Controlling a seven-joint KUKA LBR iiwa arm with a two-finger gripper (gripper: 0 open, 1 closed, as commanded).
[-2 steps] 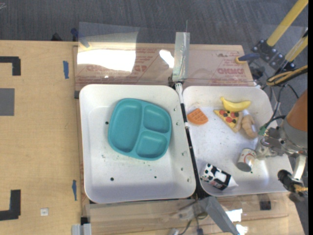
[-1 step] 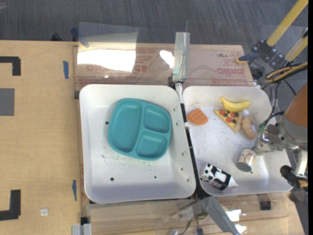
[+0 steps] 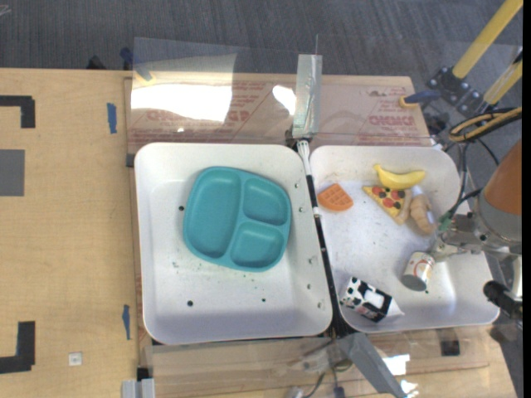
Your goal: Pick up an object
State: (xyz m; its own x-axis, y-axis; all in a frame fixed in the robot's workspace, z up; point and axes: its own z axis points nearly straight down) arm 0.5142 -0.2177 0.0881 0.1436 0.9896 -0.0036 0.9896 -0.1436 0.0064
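Can't tell if the jaws (image 3: pixel 450 243) are spread or pressed together, too blurry. The small can (image 3: pixel 418 269) lies just below-left of them in the right bin (image 3: pixel 465 305); banana (image 3: pixel 399 176) and pizza slice (image 3: pixel 390 197) sit further up.

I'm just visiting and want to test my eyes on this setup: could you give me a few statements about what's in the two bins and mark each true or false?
1. The teal divided plate lies in the left bin. True.
2. The banana lies in the left bin. False: it lies in the right bin, near its far edge.
3. The pizza slice lies just beside the banana. True.
4. The orange waffle piece sits on the teal plate. False: it lies on the right bin's floor near the divider.
5. The black-and-white object lies at the right bin's near edge. True.
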